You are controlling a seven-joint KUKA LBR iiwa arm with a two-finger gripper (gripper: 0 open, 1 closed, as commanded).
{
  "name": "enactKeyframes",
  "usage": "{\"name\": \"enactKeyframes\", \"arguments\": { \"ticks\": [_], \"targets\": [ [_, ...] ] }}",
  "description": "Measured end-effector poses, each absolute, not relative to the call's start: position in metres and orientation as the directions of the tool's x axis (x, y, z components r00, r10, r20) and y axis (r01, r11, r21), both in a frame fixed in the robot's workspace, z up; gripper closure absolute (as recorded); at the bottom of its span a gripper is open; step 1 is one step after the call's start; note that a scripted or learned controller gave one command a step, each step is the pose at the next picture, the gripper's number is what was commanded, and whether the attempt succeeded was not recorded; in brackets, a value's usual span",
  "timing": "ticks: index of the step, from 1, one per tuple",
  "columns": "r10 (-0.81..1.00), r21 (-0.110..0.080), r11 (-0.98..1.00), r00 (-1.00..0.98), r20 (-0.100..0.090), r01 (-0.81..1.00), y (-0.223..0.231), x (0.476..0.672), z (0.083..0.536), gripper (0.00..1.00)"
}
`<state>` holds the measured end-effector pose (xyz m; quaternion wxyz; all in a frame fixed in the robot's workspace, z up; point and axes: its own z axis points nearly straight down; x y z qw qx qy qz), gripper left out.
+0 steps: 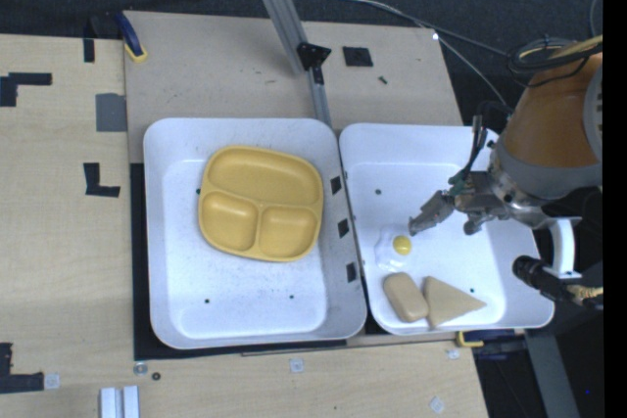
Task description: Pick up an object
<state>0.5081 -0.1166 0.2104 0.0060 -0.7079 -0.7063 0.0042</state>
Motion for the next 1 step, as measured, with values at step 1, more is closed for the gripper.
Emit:
{"name": "enactKeyframes", "arguments": {
  "ticks": [1],
  "targets": [
    [1.000,-0.003,0.001,-0.001,0.001,1.000,-0.1163,0.5108,0.2162,0.00]
  ]
}}
